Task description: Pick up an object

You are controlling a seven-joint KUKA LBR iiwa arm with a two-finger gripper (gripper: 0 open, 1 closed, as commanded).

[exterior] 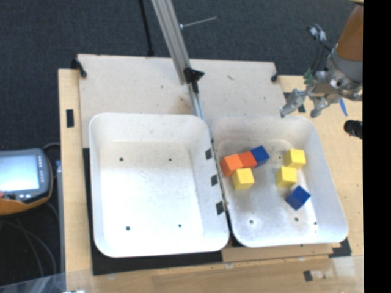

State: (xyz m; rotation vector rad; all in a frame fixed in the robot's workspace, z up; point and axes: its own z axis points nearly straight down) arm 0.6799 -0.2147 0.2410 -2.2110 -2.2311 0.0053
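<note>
The gripper [303, 107] hangs at about two o'clock in the view, just over the far rim of the right bin [327, 182]. Its two fingers [291, 104] stand apart, open, with nothing between them and nothing touching them. The arm [348, 47] rises behind it toward the upper right corner.

Going from left to right: at nine o'clock a small screen device [23, 176] sits off the bench. The left bin [101, 182] comes next, white and shallow. A metal pole [174, 41] slants from twelve o'clock down to the seam between the two bins.

In the right bin lie the blocks. An orange block [232, 163] touches a second orange block [247, 159], with a blue block [259, 154] just beside that one and a yellow block [243, 178] touching below. Well apart toward three o'clock are a yellow block [296, 157], another yellow block [286, 176] near below it, and a blue block [297, 197] at about four o'clock. All blocks lie below the gripper, apart from it, with only the bin rim between.
</note>
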